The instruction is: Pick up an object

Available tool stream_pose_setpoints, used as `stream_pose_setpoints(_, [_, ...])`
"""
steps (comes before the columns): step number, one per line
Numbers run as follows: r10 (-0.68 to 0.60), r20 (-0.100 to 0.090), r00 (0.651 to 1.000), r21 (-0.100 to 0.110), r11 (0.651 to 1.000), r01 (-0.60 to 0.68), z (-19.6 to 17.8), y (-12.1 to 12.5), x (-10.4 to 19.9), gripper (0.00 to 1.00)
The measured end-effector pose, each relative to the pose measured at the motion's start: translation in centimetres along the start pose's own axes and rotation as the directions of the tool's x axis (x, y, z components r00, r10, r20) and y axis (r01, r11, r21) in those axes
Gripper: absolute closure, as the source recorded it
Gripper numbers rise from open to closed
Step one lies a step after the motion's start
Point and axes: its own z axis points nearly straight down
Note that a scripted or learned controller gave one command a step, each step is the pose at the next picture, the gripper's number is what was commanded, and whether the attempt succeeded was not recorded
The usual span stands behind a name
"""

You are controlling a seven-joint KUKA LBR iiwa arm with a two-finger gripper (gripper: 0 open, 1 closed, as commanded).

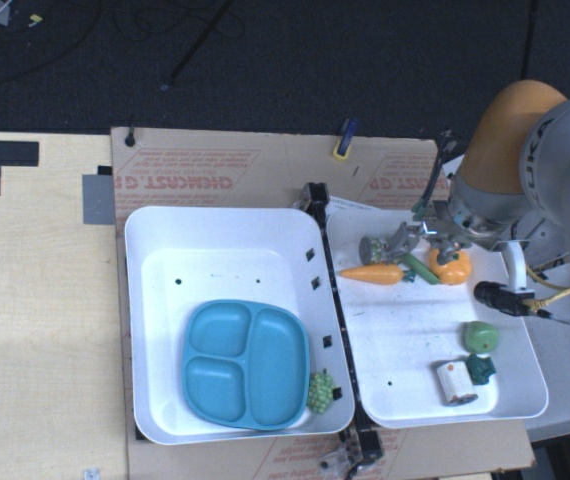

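A divided plate (245, 361) lies in the left bin (155, 268); carrot (373, 275) in the right bin (405, 368).

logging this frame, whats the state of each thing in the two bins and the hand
blue divided plate: flat, right way up in the left bin
green grape bunch: lying beside the plate's right edge
toy carrot: lying on its side in the right bin
orange toy: resting by the hand
green round toy: resting, untouched
white block: lying flat
hand: low over the carrot's end, grip unclear
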Motion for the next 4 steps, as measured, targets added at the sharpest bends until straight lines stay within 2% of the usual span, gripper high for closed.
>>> stream_pose_setpoints(1, [0.001,-0.004,1.000,-0.010,1.000,-0.001,4.8,0.3,0.3,0.00])
stream_pose_setpoints(2, [0.000,0.000,1.000,-0.020,1.000,0.000,3.1,0.6,0.2,1.00])
stream_pose_setpoints(3, [0.006,0.002,1.000,-0.007,1.000,-0.006,-2.1,-0.1,-0.6,1.00])
stream_pose_setpoints(4, [0.002,0.002,1.000,-0.010,1.000,-0.002,-7.4,0.0,-0.7,1.00])
